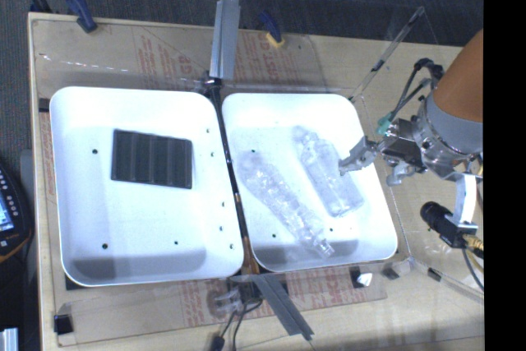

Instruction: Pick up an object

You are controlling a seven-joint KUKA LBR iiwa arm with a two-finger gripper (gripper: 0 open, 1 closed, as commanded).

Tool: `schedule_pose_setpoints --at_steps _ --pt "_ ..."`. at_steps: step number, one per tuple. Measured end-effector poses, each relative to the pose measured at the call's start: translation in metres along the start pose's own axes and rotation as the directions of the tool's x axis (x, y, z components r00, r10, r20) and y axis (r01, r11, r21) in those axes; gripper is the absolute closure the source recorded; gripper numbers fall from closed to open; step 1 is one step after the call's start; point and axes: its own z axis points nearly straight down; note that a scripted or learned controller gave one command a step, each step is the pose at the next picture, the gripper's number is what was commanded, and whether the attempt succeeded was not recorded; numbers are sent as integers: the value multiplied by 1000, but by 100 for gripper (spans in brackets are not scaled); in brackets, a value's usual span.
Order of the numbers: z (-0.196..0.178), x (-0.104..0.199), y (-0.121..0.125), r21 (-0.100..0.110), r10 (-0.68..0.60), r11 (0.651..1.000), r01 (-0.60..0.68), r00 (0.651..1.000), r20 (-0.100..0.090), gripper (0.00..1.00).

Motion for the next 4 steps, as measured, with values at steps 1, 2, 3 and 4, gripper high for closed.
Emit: schedule_pose_setpoints --at_steps 1,2,3,4 --pt "4 4 16 1 -27 1000 27 1000 -1 0" --pt "-12 33 35 3 -128 992 128 992 -2 0" --pt "41 1 22 5 -229 973 229 973 -3 0" --pt "41 2 26 2 -287 958 287 958 -2 0"
